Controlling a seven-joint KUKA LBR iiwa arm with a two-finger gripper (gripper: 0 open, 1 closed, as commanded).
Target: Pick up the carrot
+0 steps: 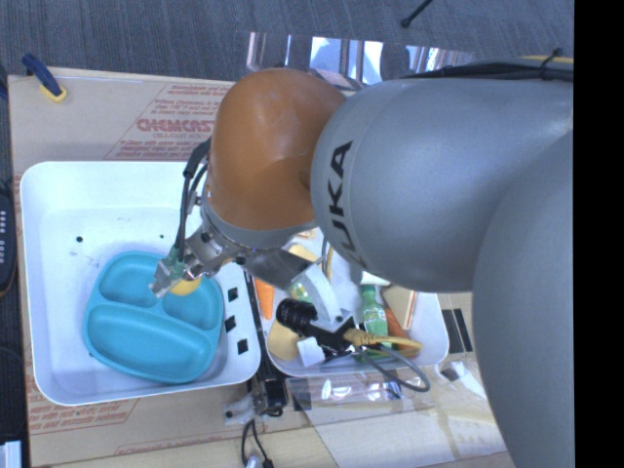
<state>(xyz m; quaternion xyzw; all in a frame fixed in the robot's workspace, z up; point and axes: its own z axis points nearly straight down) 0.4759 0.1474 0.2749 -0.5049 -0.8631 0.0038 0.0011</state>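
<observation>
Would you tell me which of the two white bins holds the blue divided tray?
The left bin: the blue tray lies in it, below the gripper. The right bin holds mixed clutter.

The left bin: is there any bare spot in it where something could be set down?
Yes. The left bin has bare white floor along its far side and left wall, beyond the blue tray. The near part is taken by that tray, with the gripper above it. The right bin looks crowded under the arm.
</observation>
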